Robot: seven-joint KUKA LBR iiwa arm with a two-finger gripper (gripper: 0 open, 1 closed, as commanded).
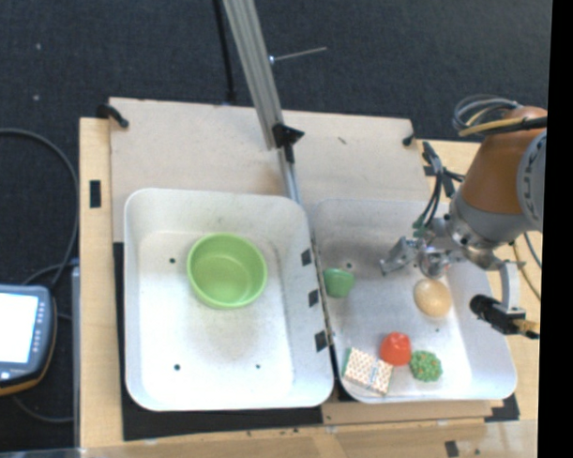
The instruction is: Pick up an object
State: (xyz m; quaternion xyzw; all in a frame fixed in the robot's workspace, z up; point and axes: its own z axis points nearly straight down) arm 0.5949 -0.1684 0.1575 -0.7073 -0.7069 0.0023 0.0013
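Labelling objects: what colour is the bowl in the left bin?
Light green bowl, seen in the camera view.

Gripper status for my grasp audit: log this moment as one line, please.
gripper: over right bin, nothing seen held | nearest: tan ball | left bin: green bowl | task: not yet done

2 white bins [150,378] sit on a tan bench [196,145]. The bowl [227,269] and cup [339,282] are green, the egg [433,298] beige, the tomato [395,348] red, the box [368,372] white-and-orange checked, the broccoli [426,366] green.
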